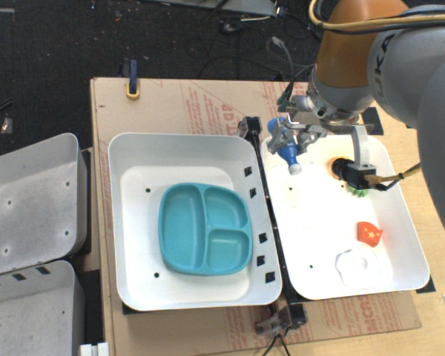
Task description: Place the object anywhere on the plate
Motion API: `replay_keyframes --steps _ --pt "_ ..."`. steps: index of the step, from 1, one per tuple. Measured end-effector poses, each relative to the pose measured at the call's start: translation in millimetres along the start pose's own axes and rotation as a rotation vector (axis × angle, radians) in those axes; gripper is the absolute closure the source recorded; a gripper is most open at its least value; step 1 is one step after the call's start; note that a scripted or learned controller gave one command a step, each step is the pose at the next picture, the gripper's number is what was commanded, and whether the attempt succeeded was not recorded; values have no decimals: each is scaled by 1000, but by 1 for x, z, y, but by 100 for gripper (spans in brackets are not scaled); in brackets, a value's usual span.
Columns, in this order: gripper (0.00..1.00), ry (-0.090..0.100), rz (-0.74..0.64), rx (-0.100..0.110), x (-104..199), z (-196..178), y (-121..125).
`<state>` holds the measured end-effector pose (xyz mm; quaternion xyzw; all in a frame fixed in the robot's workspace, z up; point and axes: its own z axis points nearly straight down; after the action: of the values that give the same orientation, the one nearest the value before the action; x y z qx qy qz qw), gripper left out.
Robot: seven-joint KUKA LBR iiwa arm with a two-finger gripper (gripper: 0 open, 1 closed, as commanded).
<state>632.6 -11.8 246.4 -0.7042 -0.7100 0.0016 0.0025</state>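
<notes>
Small orange-red lumpy object (368, 233) lies at the lower right of the frame in the right shallow white bin (311, 273), well apart from the teal three-compartment plastic plate (205, 228) at the centre of the left white bin (133, 169). Gripper (290, 153) hangs over the right bin's upper left corner; whether it is spread or closed cannot be told. An orange-and-green item (354, 187), partly hidden, lies further right. Red print on the brown cardboard sheet (185, 102) is unreadable.
</notes>
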Motion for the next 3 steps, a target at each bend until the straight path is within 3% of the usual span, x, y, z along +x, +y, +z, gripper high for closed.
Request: replay_keyframes --steps 2,3 --pt "100 -1 0 -2 102 7 12" --pt "100 -3 3 0 119 29 22"
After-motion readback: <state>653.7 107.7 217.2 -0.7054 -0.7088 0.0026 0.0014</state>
